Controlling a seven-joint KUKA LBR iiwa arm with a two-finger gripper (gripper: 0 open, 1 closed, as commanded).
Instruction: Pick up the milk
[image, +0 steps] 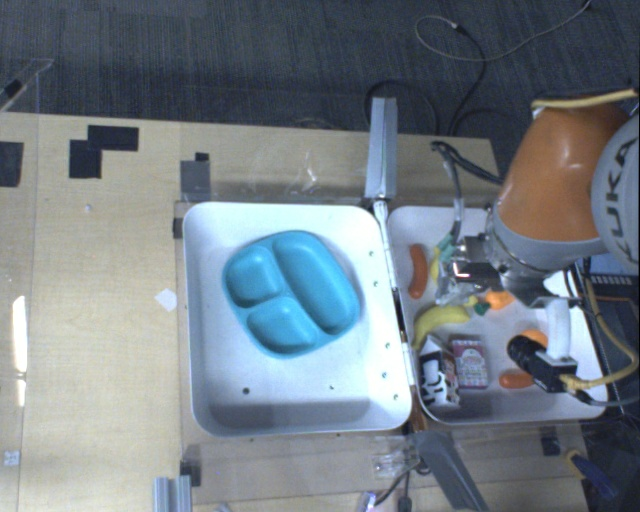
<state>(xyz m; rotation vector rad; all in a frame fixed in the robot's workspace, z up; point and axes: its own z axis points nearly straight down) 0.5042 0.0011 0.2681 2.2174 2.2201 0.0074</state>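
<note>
The milk, a small white carton with black patches, lies at the front left corner of the right bin. My gripper hangs over the middle of that bin, behind the milk and apart from it, above a banana. The grey and orange arm hides the bin's back right part.
A maroon box lies right beside the milk. A red sausage rests by the bin's left wall, and small orange pieces lie to the right. The left bin holds a blue divided plate.
</note>
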